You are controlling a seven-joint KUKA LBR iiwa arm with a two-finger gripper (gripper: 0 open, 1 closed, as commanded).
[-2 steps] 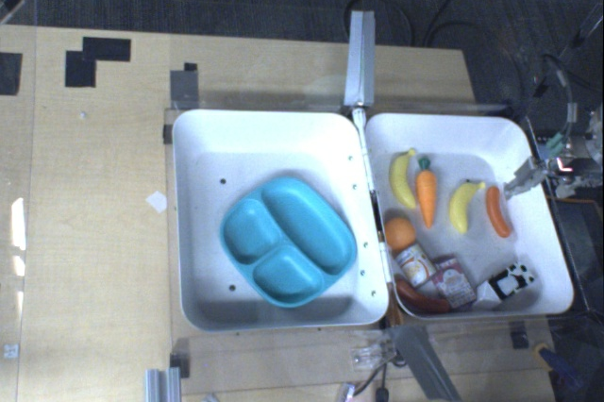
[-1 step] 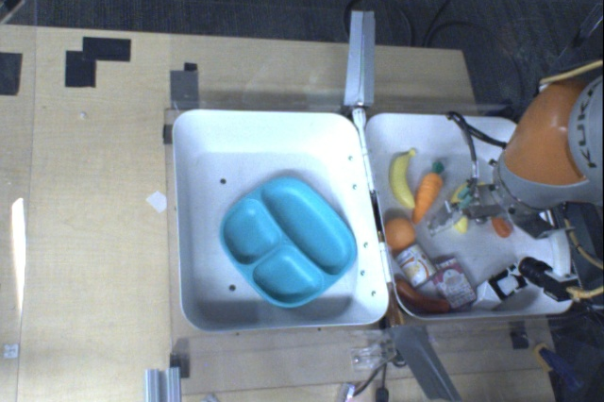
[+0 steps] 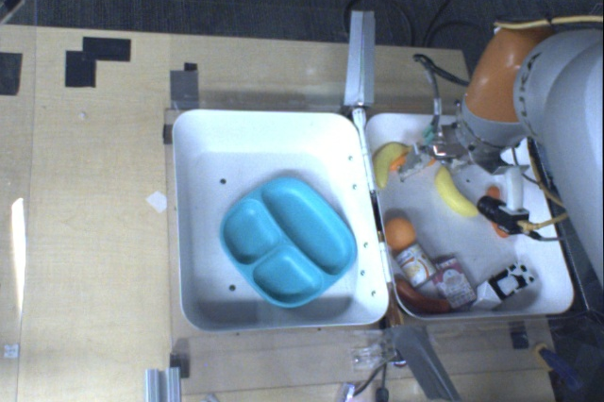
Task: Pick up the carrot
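Carrot (image 3: 405,160), a small orange piece, sits in the right bin (image 3: 557,296) near its upper left corner beside a yellow fruit (image 3: 386,162), touching the gripper (image 3: 422,153), whose jaws' state I cannot tell, banana (image 3: 455,192) just beside.

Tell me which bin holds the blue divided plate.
The left bin; the blue divided plate lies there, while the right bin holds food items.
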